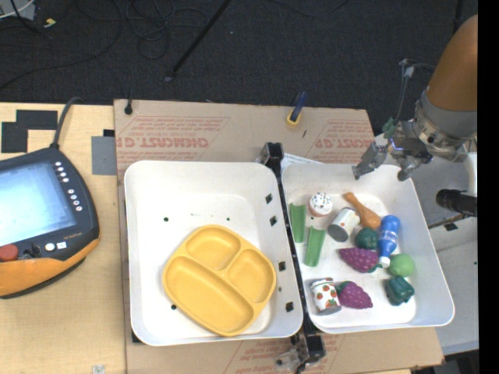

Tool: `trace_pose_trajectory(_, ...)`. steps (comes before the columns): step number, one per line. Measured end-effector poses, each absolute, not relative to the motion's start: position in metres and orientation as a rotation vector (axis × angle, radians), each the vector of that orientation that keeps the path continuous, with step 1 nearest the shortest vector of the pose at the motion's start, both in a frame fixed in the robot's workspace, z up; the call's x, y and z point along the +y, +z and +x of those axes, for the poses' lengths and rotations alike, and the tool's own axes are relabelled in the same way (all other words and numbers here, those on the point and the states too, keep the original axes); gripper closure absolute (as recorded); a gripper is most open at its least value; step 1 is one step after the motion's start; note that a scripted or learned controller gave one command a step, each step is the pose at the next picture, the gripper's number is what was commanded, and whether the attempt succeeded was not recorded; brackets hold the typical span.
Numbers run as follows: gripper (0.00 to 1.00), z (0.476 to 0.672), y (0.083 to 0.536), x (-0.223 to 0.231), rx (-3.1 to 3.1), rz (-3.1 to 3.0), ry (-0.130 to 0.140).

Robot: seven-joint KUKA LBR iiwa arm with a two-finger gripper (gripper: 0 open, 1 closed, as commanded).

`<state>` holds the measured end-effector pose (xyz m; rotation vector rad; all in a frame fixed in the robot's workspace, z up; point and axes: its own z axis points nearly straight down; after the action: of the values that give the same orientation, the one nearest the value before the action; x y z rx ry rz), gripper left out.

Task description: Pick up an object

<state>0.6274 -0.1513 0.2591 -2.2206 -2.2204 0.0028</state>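
The right bin (437,302) holds several small toys: two green sticks (297,220), a white and red cupcake (320,203), a grey can (342,224), an orange carrot (362,209), a blue bottle (389,234), purple grapes (359,258), a green apple (402,265) and a white cup (325,296). My gripper (386,167) hangs open over the bin's far right corner, above and behind the toys. Nothing is between its fingers.
A yellow divided plate (220,279) lies in the left bin (156,193). A control pendant (39,209) rests on the bench at far left. A yellow clamp (295,115) sits on the cardboard behind the bins.
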Motion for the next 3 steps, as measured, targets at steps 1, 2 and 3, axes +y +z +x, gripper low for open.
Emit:
trace_pose_trajectory(1, 0.0, 0.61, 0.12, -0.192, -2.222, -2.221, -0.001)
trace_pose_trajectory(2, 0.0, 0.625, 0.085, -0.189, -2.218, -2.22, 0.003)
trace_pose_trajectory(3, 1.0, 0.623, 0.095, -0.19, -2.213, -2.22, 0.006)
